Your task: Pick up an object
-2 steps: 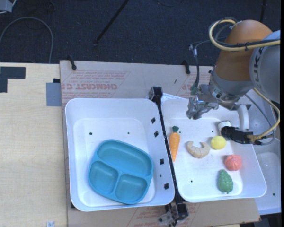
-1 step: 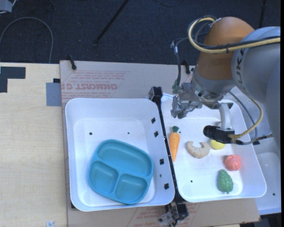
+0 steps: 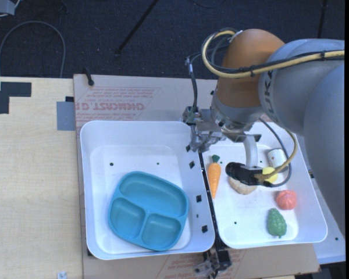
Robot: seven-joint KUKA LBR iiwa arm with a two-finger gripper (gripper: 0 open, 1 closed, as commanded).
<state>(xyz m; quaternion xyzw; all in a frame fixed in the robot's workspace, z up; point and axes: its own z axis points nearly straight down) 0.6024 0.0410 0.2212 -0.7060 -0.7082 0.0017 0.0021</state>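
Item: grey robot gripper [image 3: 199, 137], grip state can't tell, nothing seen held; sits over rim betw. the two bins. Target: orange plastic carrot w/ green top [image 3: 213, 178], just below, in shallow white plastic bin [image 3: 250, 214], hard by divider wall. Risk: wall fouls approach, carrot slips. Open room: bin centre, twd green bumpy toy [image 3: 276, 222]

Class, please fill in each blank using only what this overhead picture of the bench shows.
1. The blue tray lies on the view's ___ side.
2. The tray has ___ compartments.
3. The orange toy nearest the tray is a ___.
Missing words: left; three; carrot.
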